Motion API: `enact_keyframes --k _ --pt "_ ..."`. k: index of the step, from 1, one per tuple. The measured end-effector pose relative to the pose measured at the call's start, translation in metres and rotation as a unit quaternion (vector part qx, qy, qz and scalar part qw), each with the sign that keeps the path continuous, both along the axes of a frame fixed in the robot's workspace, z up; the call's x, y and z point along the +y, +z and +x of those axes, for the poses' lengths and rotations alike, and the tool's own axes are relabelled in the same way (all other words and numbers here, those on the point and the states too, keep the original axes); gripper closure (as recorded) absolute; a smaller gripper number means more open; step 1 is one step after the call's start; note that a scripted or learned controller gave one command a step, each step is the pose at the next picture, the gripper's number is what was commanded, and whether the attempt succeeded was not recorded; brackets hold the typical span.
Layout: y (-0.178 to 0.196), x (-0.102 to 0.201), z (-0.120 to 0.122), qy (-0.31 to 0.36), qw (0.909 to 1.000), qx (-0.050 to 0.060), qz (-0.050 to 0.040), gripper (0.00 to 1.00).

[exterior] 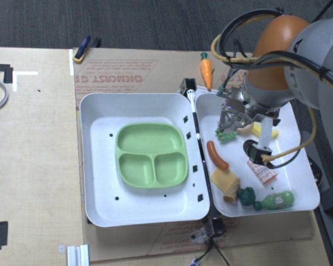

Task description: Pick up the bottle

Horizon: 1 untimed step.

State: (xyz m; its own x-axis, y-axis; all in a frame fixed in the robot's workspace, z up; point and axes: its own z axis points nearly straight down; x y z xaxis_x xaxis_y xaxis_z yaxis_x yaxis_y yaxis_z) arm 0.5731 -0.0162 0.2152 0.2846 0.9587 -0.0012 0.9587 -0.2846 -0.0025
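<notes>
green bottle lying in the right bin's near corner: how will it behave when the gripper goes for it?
The bottle lies on its side, so its round body will probably roll if nudged. It looks like small smooth plastic, likely light and a bit slippery. It sits by the right bin's near wall beside the broccoli, so fingers may have little room.

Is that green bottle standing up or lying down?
Lying down. The green bottle rests on its side at the right bin's near edge, cap toward the broccoli.

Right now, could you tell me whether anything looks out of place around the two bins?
Yes: a toy carrot lies on the cardboard beyond the right bin, outside both bins.
</notes>
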Motion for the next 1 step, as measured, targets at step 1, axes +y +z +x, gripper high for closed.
enact_keyframes --k 1 --pt "-0.015 0.0738 -0.0544 -0.022 0.9997 0.0 -0.0002 1.0"
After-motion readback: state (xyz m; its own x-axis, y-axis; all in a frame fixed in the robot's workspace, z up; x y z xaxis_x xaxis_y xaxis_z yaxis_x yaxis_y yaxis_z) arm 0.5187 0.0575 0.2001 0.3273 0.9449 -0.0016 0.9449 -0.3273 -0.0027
